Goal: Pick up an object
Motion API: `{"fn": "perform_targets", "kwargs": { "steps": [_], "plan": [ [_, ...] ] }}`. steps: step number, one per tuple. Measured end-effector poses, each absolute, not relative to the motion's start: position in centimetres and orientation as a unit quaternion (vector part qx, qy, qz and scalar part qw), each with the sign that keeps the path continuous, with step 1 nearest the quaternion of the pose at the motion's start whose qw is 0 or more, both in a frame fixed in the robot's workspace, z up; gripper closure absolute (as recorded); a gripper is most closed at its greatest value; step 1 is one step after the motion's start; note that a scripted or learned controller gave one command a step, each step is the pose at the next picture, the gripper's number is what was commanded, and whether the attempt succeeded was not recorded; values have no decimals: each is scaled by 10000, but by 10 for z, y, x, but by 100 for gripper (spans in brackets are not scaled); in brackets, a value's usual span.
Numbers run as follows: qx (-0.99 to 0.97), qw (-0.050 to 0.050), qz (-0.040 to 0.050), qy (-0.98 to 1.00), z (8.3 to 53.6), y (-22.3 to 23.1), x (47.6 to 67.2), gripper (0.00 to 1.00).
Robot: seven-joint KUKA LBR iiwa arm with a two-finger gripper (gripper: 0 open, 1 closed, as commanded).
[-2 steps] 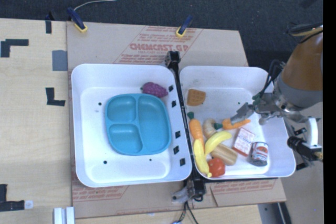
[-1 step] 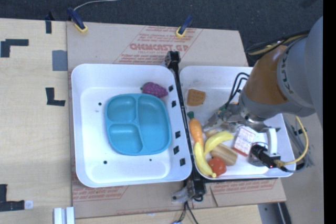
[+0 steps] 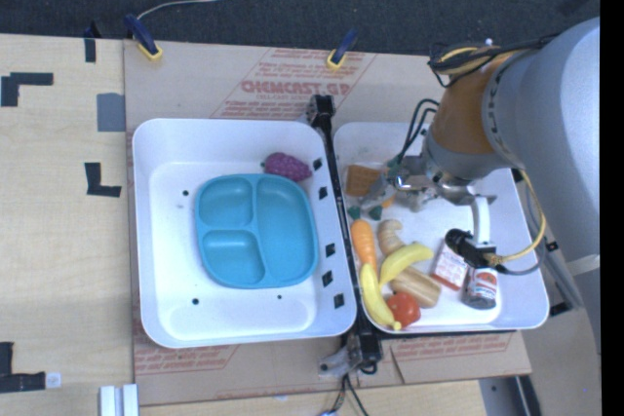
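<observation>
Gripper (image 3: 398, 193) of mine sits low over the upper left part of the right-hand shallow white plastic bin (image 3: 526, 312); from this slant I cannot tell its state, and nothing visible confirms a hold on anything.

Nearest candidate: a small brown block-shaped item (image 3: 362, 179), lying just left of my wrist near the bin's upper left corner. Small greenish bits lie just below it, too small to identify.

Further down the same bin: an orange plastic carrot (image 3: 363, 242), a yellow plastic banana (image 3: 404, 259), a second yellow curved piece (image 3: 373, 291), a red tomato-like ball (image 3: 405, 309), a tan bread-like roll (image 3: 414, 283), a red-and-white small box (image 3: 448, 267) and a small dark-labelled can (image 3: 480, 288). These touch or crowd one another.

Left bin (image 3: 156, 239): a blue sectioned plastic plate (image 3: 257, 231) and a purple grape-like cluster (image 3: 288, 166) beside its upper edge.

Judgement: the brown block is the sensible target, being closest and apart from the pile. I should centre over it, keep off the bin wall, and verify the hold after lifting.
</observation>
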State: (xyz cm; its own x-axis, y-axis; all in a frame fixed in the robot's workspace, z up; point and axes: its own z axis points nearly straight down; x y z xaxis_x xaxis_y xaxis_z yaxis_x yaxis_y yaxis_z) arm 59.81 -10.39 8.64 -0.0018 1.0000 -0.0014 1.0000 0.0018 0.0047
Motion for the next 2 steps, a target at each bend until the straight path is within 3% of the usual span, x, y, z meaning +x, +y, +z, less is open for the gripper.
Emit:
{"fn": "perform_targets", "kwargs": {
  "steps": [1, 2],
  "plan": [
    [7063, 14, 3, 7079, 85, -96, 656, 0],
    [7061, 22, -8, 7081, 96, -97, 656, 100]
  ]
}}
